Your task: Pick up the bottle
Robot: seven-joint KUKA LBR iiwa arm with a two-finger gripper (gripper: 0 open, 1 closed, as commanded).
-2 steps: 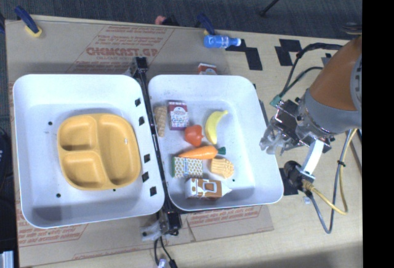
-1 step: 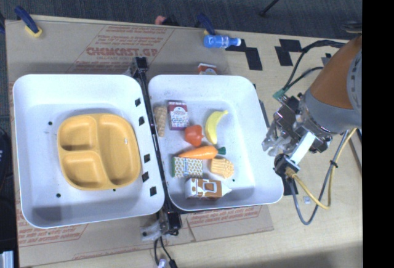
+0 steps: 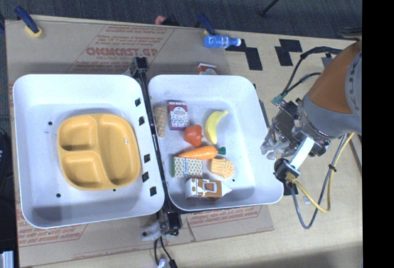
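A small blue bottle (image 3: 219, 42) with a pale cap lies on its side on the cardboard just behind the right bin (image 3: 246, 85), outside it. My gripper (image 3: 275, 146) hangs at the right bin's right rim, about level with the bin's middle and far from the bottle. Nothing shows in the gripper. The arm's orange band and grey wrist sit to its right, and cables trail below.
The right bin holds toy food: a red box (image 3: 178, 114), a banana (image 3: 214, 125), a tomato (image 3: 193, 134), a carrot (image 3: 198, 152), a cracker (image 3: 222, 167) and a milk carton (image 3: 208, 187). A yellow divided plate (image 3: 98, 150) lies in the left bin (image 3: 31, 94). Blue clamps (image 3: 28, 20) grip the bench's back edge.
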